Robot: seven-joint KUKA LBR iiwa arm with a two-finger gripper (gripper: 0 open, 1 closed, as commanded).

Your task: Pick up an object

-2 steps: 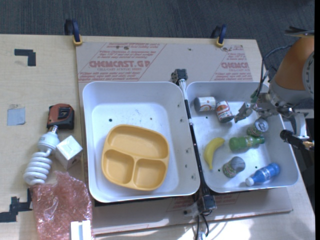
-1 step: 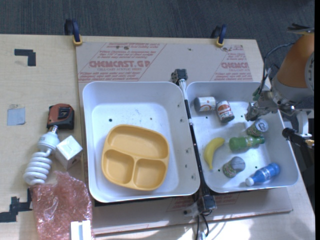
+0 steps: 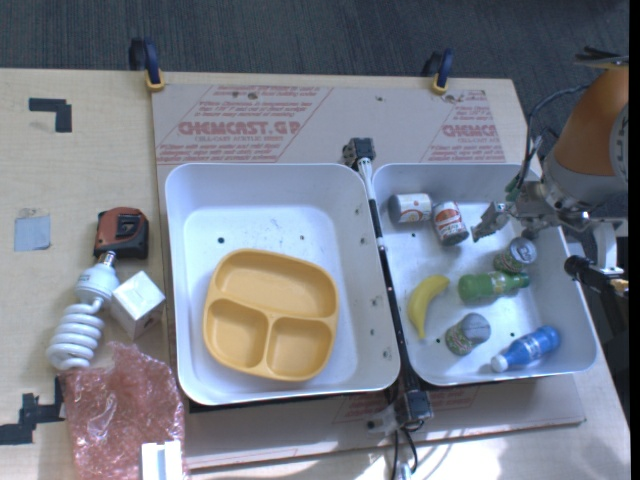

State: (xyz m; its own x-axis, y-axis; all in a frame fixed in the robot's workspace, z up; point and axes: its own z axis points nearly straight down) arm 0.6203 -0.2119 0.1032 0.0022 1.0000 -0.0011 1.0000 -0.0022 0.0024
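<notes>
**Desk:** Pink plastic bag (image 3: 115,408) at the front edge of the worktop (image 3: 70,168). What else lies outside the bins?

**Arm:** One spiral light bulb (image 3: 80,320), one white cube (image 3: 138,296) touching it, and one tape measure (image 3: 122,233) just behind them. Two clamps hold the board at the back, the left clamp (image 3: 148,65) and the right clamp (image 3: 438,68).

**Desk:** And the bins, left to right?

**Arm:** The left bin (image 3: 190,198) holds a single thing, one yellow divided tray (image 3: 270,313) with three compartments. The right bin (image 3: 400,268) holds seven. There are four cans: a white can (image 3: 410,208) on its side at the back, a red-and-white can (image 3: 450,223) just beside it, a silver-topped can (image 3: 517,255) standing near the right wall, and a grey-topped can (image 3: 467,333) towards the front. There are two bottles, a green bottle (image 3: 493,286) and a blue bottle (image 3: 525,348), both lying down. One banana (image 3: 428,303) lies near the left wall.

**Desk:** Where are you?

**Arm:** I reach in from the right, my pincer (image 3: 497,218) over the right bin's back half, between the red-and-white can and the silver-topped can. I cannot tell whether it is apart or together, and I see nothing held in it.
</notes>
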